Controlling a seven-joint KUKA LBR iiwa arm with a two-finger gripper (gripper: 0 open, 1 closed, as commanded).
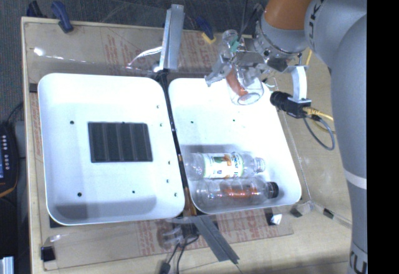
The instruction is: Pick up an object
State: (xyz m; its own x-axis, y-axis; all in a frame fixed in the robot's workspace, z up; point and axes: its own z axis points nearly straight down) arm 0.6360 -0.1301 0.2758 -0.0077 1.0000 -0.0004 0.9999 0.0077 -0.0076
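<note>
My gripper (240,76) hangs over the far edge of the right bin (206,113). Between its fingers is a clear plastic cup (244,90) with a reddish-orange patch, lifted off the bin floor with its round rim tilted toward the camera. Two clear bottles lie side by side at the near end of the right bin. One has a green and white label (224,165). The other, with a black cap (234,191), lies closer to the front wall.
The left bin (62,104) holds a flat dark ribbed pad (120,141). An upright metal bar (171,35) stands where the bins meet at the back. Blue clamps (62,17) grip the bench's far edge. A black plug with a yellow cable (293,105) hangs beside the wrist.
</note>
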